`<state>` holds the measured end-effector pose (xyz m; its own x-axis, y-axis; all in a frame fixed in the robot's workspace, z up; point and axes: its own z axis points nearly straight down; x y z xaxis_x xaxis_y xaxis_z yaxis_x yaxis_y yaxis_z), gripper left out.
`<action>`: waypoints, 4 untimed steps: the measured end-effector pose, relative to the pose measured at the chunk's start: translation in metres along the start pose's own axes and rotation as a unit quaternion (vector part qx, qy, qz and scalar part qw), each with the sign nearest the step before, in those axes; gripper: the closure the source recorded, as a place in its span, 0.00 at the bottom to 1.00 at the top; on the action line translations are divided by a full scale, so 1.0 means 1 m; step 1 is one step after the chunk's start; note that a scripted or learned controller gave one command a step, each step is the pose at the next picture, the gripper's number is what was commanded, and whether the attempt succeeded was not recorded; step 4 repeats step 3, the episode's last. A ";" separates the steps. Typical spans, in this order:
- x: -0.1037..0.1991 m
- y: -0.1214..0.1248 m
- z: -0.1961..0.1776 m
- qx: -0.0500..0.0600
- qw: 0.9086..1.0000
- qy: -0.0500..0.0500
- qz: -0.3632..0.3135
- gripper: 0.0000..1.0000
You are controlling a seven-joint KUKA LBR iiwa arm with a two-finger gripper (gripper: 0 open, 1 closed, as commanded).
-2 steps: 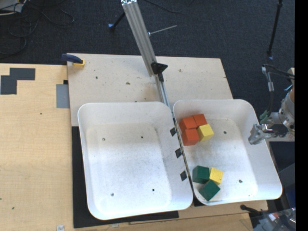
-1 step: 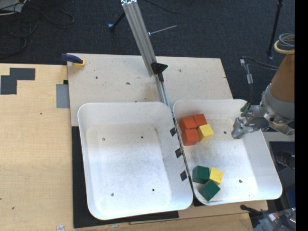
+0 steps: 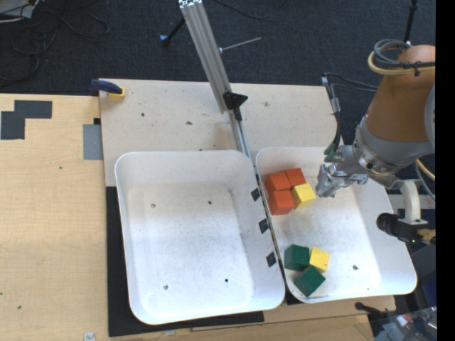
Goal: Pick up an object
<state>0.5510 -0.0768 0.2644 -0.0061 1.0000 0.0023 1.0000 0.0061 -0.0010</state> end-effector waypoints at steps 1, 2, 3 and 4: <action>0.047 0.006 0.015 0.002 1.000 0.000 0.001 1.00; 0.092 0.017 0.012 0.001 1.000 -0.001 0.001 1.00; 0.143 0.041 0.024 0.001 1.000 -0.001 0.001 1.00; 0.143 0.041 0.024 0.001 1.000 -0.001 0.001 1.00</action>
